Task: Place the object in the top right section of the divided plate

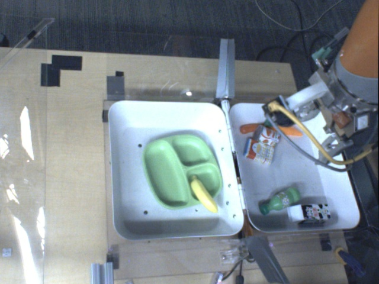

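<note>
A green divided plate (pixel 172 179) lies in the left bin (pixel 127 158). It has one large section on the left and two smaller ones on the right. A yellow banana (pixel 204 195) rests on the lower right section, with its end hanging over the plate's rim toward the bin's front. The top right section (pixel 192 148) holds nothing. My gripper (pixel 340 129) hovers over the far right side of the right bin (pixel 349 206), well away from the plate and the banana.
In the right bin, a small white and orange carton (pixel 263 145) lies over an orange carrot (pixel 251 128). A green bottle (pixel 279 200) lies on its side near the front, next to a small black and white box (pixel 312 212). A metal divider (pixel 225 70) separates the bins.
</note>
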Controlling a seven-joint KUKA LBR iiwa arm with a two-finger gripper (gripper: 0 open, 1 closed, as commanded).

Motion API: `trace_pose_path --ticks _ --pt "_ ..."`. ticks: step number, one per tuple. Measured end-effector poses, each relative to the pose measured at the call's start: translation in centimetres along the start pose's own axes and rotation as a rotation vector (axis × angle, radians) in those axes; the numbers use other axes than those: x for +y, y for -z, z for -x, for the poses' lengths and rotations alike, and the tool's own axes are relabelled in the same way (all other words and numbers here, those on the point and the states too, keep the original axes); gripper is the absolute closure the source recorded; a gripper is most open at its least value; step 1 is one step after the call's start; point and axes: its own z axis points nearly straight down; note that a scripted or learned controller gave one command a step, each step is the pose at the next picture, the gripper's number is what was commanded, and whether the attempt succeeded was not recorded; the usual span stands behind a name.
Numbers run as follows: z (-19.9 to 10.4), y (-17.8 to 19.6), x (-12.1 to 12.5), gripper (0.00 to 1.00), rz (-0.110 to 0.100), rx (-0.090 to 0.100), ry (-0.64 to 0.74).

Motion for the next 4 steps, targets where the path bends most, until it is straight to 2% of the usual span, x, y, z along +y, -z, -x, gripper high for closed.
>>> trace_pose_path --ticks 1,2,3,4 --pt "-0.2 1.0 0.0 1.0 0.002 0.003 0.002" --pt "-0.2 1.0 0.0 0.0 0.002 0.003 0.002" --pt "-0.3 2.0 0.0 1.0 0.003 0.006 0.004" --pt "1.9 -1.3 7.6 1.0 0.0 -0.006 0.05"
